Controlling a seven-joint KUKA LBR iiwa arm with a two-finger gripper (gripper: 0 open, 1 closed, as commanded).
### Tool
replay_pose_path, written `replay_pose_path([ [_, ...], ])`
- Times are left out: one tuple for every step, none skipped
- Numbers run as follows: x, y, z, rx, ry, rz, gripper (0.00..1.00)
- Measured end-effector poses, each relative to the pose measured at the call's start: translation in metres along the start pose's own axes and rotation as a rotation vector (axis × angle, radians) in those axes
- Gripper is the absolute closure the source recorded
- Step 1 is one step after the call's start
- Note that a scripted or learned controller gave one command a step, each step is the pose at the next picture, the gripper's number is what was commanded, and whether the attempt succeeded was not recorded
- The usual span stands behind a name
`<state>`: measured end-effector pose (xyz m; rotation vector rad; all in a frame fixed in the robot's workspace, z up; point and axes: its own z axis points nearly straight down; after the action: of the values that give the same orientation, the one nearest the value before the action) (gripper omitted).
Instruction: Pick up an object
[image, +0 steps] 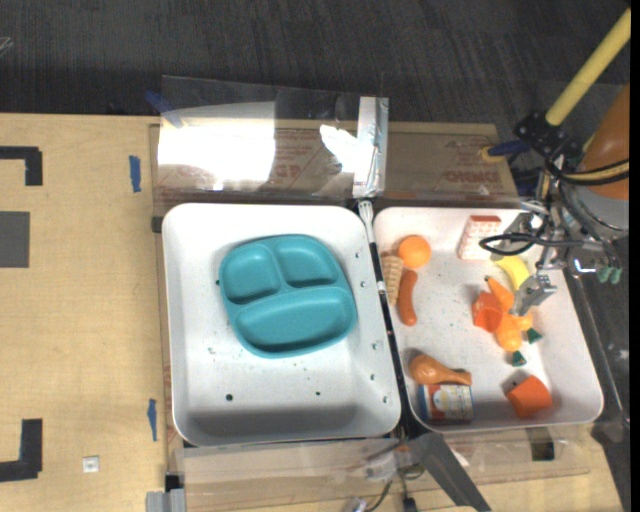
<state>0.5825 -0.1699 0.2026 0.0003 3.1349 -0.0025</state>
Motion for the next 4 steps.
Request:
replay_pose_path([
  [0.013,-0.044,0.088,0.003,-0.016,0.081,0.0],
  [0.021,-0.052,0.098,0.006,-0.024,0.115,0.0],
  [0.016,-0.056,0.098,0.009,-0.026,0.089,0.0],
  [0.01,-0.056,0.099,0.007,-0.021,0.102,0.0],
])
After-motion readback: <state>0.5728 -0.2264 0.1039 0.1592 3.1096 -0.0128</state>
